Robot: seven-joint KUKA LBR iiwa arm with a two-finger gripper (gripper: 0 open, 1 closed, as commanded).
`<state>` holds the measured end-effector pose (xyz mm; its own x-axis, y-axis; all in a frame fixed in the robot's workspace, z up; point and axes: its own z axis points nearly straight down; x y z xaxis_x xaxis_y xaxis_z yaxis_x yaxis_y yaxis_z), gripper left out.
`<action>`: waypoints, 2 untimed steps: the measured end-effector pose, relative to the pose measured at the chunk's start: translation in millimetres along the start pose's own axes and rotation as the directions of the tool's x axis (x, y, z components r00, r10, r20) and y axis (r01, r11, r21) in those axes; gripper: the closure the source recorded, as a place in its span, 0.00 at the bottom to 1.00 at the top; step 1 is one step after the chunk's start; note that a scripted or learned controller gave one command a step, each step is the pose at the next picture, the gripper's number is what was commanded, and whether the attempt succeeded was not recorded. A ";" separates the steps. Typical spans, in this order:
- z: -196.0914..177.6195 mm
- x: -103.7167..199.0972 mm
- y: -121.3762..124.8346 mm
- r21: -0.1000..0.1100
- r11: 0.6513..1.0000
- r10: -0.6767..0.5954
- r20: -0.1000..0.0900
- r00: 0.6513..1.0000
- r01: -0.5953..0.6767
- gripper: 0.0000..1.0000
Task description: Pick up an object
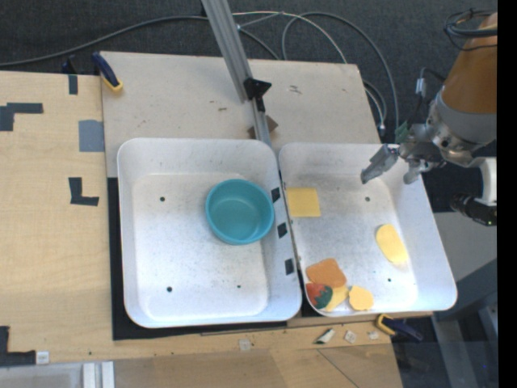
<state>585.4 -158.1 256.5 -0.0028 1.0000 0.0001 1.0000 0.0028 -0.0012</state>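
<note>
While the gripper [393,166] hangs spread and empty over the right bin's [424,217] far right corner, the approach is the step in hand, and next it must descend over the yellow oval piece [391,243] nearer the right wall.

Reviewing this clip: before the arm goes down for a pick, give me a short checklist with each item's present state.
1. Gripper carries nothing: ok, no object between its fingers.
2. Fingers spread for a grasp: ok, they look apart.
3. Gripper over a target: not ok, it hangs at the right bin's upper right rim, apart from all objects.
4. Targets within the right bin: ok, yellow square, yellow oval, orange piece, small yellow piece.
5. Targets lie separate: cannot tell for the orange piece, which crowds a red-green item.
6. Blue bowl out of the way: ok, left bin.
</note>
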 end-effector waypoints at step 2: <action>46.8 -5.4 -5.3 0.005 1.000 0.002 0.000 1.000 -0.002 0.00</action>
<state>580.0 -163.5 209.7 -0.0012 1.0000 -0.0002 1.0000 0.0012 -0.0057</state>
